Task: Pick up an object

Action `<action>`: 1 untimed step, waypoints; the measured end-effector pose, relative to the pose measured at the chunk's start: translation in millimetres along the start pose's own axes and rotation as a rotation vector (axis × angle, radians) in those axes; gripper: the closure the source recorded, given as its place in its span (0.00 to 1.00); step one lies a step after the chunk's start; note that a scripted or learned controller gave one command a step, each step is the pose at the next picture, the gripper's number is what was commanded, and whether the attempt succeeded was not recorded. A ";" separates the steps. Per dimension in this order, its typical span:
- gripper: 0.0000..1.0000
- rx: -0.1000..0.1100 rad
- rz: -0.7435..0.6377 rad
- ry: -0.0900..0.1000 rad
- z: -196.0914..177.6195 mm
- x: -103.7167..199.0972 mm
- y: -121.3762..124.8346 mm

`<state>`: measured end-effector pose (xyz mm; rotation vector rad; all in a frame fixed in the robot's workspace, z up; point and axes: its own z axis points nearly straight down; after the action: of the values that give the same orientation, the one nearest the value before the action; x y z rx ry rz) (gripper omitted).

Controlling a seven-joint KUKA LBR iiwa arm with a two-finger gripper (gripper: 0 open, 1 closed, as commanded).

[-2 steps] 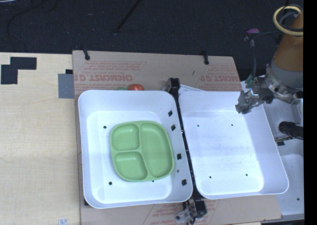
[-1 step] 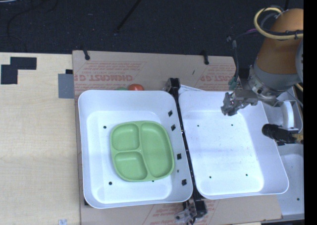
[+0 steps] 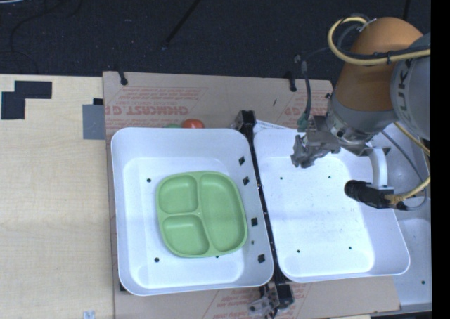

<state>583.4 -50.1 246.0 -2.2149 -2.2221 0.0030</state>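
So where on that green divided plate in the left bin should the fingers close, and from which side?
Probably on the raised outer rim of the green divided plate, coming straight down from above. It lies flat on the left bin floor, so its faces offer no purchase. The edge nearest the gripper, toward the right bin, looks easiest, though close to the bin wall.

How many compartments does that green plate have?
3. The green plate lies in the left bin. It has one small compartment at its upper left, one at its lower left, and one long compartment down its right side.
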 end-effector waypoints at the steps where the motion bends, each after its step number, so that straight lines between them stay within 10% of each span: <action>1: 1.00 0.000 -0.001 0.001 7.1 59.6 -4.4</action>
<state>578.8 9.5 239.0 -2.2129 -2.2230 0.0026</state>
